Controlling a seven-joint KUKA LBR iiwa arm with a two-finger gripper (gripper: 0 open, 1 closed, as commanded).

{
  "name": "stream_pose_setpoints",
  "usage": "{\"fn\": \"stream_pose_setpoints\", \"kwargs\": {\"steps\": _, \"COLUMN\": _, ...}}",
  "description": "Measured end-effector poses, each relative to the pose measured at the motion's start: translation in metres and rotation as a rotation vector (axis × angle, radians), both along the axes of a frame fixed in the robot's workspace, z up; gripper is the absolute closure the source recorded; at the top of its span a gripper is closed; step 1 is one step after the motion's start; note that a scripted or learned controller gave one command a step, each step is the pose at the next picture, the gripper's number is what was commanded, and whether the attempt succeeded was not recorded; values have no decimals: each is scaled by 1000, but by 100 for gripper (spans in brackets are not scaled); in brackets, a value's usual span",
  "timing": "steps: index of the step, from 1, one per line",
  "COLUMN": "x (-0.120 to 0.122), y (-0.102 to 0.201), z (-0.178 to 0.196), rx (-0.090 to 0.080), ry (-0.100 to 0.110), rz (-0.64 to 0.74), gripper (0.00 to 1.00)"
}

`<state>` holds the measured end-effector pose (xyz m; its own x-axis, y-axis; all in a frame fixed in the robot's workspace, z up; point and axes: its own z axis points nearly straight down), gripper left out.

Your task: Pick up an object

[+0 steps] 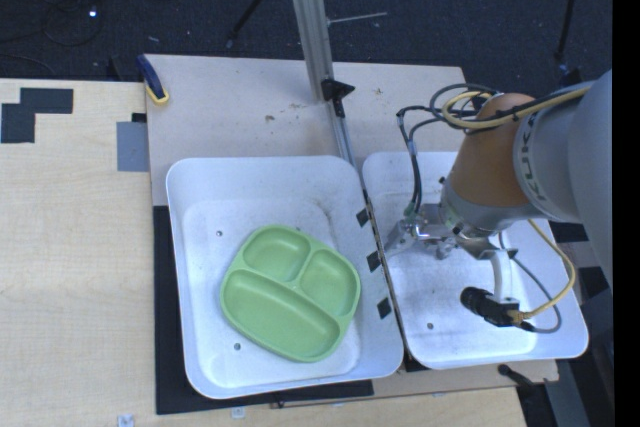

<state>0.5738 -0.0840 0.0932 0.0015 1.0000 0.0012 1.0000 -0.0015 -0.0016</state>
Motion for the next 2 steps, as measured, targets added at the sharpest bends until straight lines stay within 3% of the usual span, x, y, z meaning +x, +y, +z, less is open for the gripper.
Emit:
{"fn": "stream_pose_setpoints", "kwargs": {"steps": 1, "x": 0, "y": -1, "z": 12, "rx": 1, "ry": 0, "rz": -4, "gripper": 100}}
{"fn": "stream_pose_setpoints", "kwargs": {"steps": 2, "x": -8, "y": 1, "z": 59, "rx": -1, "ry": -3, "rz": -2, "gripper": 100}}
